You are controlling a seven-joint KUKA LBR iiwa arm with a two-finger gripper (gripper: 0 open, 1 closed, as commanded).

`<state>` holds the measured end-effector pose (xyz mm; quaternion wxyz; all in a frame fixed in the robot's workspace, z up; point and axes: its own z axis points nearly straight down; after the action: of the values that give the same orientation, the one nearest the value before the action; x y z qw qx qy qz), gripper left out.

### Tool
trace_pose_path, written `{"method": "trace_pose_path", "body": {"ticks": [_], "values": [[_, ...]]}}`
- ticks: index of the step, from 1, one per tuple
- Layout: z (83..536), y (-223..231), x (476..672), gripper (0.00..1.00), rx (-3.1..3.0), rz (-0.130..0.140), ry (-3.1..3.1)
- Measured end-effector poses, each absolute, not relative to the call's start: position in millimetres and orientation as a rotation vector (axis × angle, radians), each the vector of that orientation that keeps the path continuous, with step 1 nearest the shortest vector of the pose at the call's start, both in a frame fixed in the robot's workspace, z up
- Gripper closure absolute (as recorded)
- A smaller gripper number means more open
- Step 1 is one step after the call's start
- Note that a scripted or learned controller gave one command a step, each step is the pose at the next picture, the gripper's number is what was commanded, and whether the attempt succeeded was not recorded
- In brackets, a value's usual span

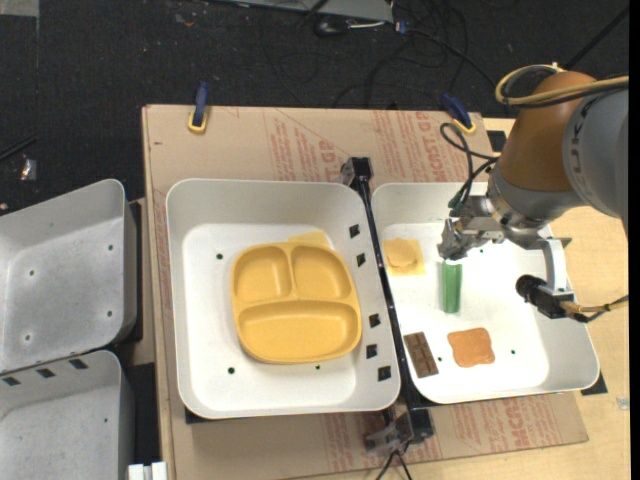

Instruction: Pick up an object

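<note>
Green upright plastic cylinder (452, 287) stands in your right white bin (560, 368), directly under the pincer (458, 248); you cannot tell its state. I judge it is lined up for a grasp.

Bench (260, 133): brown board top with red printing, clamped at its far edge by a blue-yellow clip (199, 108) at 11 o'clock and a second clip (458, 114) at 1 o'clock. Two white bins rest directly on it, touching side by side: left bin (190, 268) at 9 o'clock, right bin (560, 363) at 3 o'clock.
</note>
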<state>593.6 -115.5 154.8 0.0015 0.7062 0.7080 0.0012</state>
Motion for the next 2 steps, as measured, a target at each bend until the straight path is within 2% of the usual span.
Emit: {"method": "trace_pose_path", "body": {"ticks": [1, 2], "values": [[218.6, -115.7, 593.0, 1.00, 2.215, 0.005, 2.221], [225.8, -115.7, 593.6, 1.00, 2.218, 0.001, 2.223]]}}
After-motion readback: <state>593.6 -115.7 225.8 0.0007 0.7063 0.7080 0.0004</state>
